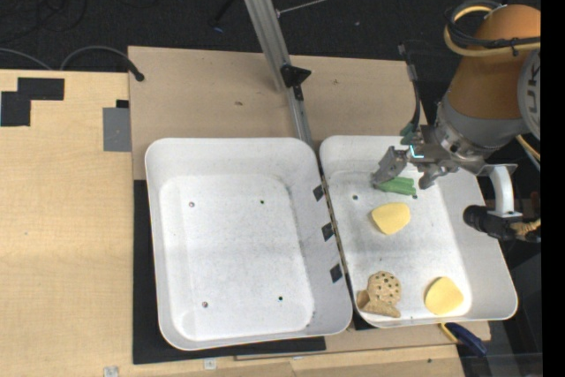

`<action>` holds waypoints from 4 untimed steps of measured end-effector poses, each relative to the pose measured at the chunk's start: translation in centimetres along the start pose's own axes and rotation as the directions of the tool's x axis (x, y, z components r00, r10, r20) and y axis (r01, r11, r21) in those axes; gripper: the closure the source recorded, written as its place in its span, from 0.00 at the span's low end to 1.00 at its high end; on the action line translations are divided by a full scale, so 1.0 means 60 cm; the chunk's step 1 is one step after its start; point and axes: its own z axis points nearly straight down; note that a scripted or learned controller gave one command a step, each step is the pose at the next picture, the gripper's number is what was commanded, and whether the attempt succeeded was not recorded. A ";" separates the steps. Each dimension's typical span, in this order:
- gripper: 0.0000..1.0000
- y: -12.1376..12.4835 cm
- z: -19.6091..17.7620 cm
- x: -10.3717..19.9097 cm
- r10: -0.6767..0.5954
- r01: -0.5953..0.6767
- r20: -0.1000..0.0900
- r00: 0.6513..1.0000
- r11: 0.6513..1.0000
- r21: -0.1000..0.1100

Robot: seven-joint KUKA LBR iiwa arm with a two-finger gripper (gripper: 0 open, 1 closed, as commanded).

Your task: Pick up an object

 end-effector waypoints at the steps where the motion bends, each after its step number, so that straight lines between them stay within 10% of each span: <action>1: 0.00 0.001 -0.003 -0.002 0.002 -0.002 0.000 1.000 1.000 -0.005; 4: 0.00 -0.003 0.243 -0.003 0.004 -0.004 0.004 1.000 1.000 -0.008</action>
